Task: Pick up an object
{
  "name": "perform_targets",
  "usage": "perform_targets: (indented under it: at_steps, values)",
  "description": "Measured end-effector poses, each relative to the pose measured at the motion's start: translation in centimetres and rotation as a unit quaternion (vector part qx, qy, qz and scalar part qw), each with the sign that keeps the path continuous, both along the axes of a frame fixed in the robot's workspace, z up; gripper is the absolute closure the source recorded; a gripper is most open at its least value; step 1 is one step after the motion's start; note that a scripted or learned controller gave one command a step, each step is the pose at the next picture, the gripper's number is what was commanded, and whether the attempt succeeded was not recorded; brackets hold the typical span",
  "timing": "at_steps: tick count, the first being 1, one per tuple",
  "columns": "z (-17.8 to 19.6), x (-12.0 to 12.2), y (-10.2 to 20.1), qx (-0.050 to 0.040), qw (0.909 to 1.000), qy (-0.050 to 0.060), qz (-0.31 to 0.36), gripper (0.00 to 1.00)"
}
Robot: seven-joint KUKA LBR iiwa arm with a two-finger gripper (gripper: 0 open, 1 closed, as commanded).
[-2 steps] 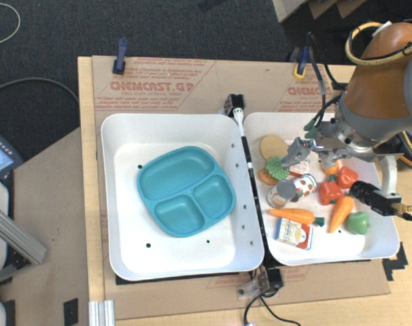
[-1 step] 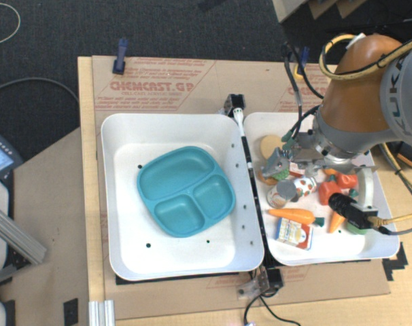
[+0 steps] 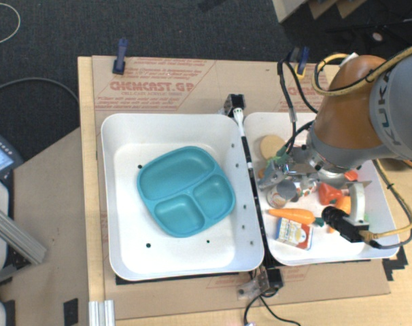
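Note:
My gripper (image 3: 279,176) is low in the right bin (image 3: 379,182), over its left half, with the grey and orange arm (image 3: 352,117) covering the bin's upper right. A tan round object (image 3: 270,145) lies just beyond the gripper. A small grey round piece (image 3: 282,197) sits right under it. In front of it are an orange carrot (image 3: 292,215) and a small printed carton (image 3: 292,232). Beside the wrist lie an orange-red toy (image 3: 329,194) and a white object (image 3: 357,202). Nothing is visibly held.
The left bin (image 3: 117,202) holds a teal divided plate (image 3: 185,190). A black-edged divider (image 3: 247,168) separates the two bins. Both stand on a cardboard sheet (image 3: 158,83) with blue clamps at the back.

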State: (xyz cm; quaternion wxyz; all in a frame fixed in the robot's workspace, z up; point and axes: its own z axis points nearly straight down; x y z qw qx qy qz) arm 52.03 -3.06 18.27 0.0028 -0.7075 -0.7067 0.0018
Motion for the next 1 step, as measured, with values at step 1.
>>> perform_targets:
  at_steps: [1]
  values:
    - [0.20, 1.68, -1.28, -0.0013, 1.0000, -0.004, 0.000, 0.00]
